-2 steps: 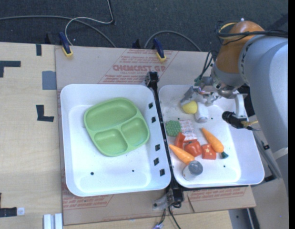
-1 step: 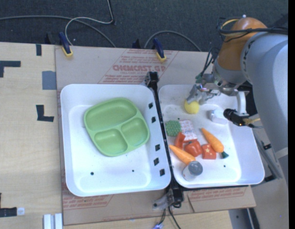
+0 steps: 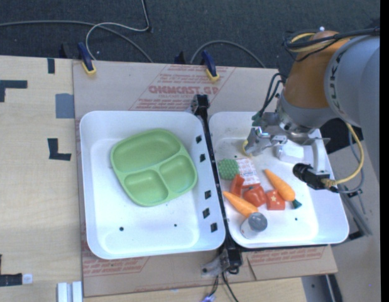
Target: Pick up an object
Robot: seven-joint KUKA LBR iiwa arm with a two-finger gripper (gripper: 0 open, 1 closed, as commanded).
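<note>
My gripper (image 3: 264,145) hangs over the back part of the right bin (image 3: 329,222). Its fingers stand apart, so it is open, and I see nothing between them. A small yellow piece (image 3: 247,147) shows just beside the left fingertip. In front of the gripper lie a green block (image 3: 227,167), a white and red packet (image 3: 246,166), red pieces (image 3: 256,195), two orange carrots (image 3: 280,185) (image 3: 239,202) and a grey round object (image 3: 256,221).
The left bin (image 3: 100,225) holds a green divided plate (image 3: 153,166). A black divider (image 3: 207,162) runs between the bins. Cables (image 3: 345,178) hang off the arm over the right bin's right rim.
</note>
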